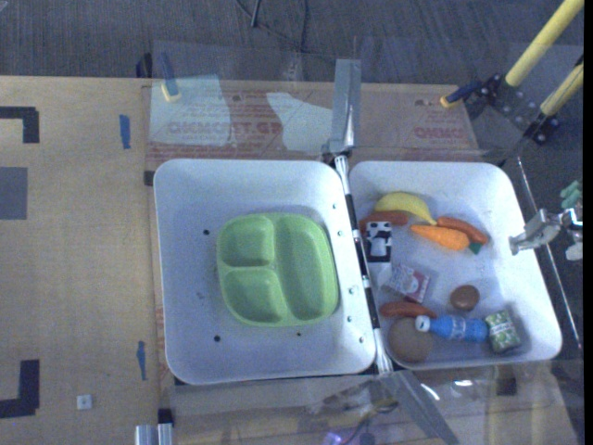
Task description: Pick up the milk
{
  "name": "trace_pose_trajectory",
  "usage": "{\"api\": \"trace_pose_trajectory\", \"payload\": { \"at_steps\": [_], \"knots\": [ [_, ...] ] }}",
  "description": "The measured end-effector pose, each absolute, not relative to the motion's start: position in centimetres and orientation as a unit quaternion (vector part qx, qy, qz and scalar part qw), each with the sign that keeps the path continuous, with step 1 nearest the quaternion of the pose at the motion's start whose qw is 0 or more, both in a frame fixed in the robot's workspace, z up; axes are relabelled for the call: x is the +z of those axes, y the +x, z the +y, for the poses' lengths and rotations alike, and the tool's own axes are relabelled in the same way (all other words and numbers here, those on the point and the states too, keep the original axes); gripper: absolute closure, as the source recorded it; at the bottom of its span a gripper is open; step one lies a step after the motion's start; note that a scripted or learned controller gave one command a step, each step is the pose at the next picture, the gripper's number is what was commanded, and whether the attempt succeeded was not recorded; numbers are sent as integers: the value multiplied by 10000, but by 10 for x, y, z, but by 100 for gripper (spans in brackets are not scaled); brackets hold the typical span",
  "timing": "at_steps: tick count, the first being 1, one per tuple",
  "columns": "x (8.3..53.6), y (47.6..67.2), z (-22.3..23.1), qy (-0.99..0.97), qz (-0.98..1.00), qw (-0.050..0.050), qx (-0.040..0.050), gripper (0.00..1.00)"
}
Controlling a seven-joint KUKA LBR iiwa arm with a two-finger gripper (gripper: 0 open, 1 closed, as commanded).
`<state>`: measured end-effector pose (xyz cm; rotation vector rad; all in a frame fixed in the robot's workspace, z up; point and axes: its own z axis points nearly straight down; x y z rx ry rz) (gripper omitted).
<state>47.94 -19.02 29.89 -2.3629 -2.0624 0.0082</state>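
Nothing of the task is seen to be done: the gripper (537,235) hangs at the outer rim of the right bin (533,295), and whether it is open or closed cannot be told. The milk (378,241), a small cow-patterned carton, lies untouched well apart from it, across the bin beyond the carrot (443,237). Its long axis seems to run crosswise to the gripper's reach; which end is the top cannot be made out.

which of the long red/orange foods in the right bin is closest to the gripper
The carrot, orange with a green tip, lying nearest the gripper. The two reddish sausages sit farther left.
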Motion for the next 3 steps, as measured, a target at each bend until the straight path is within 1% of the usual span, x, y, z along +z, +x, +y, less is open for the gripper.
{"api": "trace_pose_trajectory", "payload": {
  "at_steps": [1,2,3],
  "knots": [
    [141,486,-126,-6266,-7794,40,15,0],
    [90,485,-132,-7463,-6656,-50,-57,0],
    [193,483,-209,-8002,-5997,29,28,0]
  ]
}}
